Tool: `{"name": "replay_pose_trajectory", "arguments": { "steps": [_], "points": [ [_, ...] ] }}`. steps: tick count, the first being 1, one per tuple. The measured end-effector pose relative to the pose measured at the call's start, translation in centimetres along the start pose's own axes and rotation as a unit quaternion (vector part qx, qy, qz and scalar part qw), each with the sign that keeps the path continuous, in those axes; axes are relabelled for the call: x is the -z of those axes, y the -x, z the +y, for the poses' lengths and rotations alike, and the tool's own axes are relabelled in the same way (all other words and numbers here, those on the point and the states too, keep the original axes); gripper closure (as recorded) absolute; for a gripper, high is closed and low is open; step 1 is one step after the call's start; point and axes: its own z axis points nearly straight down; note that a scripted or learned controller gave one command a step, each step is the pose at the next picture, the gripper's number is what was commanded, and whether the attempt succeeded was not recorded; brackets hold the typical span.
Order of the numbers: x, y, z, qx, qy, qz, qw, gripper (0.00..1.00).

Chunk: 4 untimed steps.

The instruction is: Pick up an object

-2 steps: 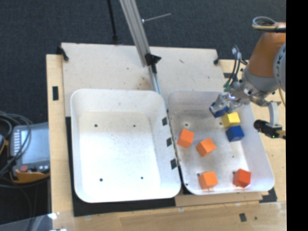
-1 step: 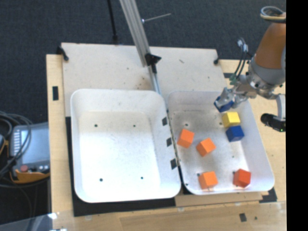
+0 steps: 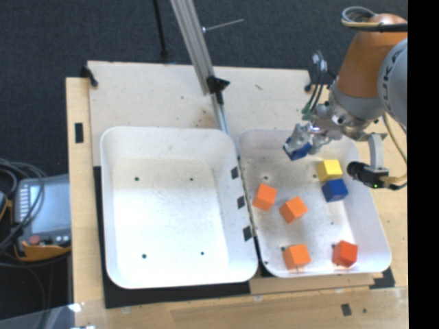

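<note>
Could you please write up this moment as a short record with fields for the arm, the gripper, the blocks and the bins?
arm: reaches in from the right, above the right bin
gripper: over the bin's far end, with something blue at its tip; a grasp cannot be confirmed
blocks in right bin: yellow block touching blue block; three orange blocks; red-orange block
left bin: beside the right bin

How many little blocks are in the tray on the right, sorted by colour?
Orange blocks: 3
Red block: 1
Yellow block: 1
Blue block: 1
Total: 6 lying in the tray, not counting the blue bit at the claw.
</note>
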Motion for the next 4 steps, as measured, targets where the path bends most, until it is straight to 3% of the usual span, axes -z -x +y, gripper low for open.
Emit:
{"name": "replay_pose_trajectory", "arguments": {
  "steps": [1,4],
  "points": [
    [1.1,-4.4,-1.1,0.000,0.000,0.000,1.0000,1.00],
    [2.6,-21.7,-3.5,0.002,0.000,0.000,1.0000,1.00]
  ]
}}
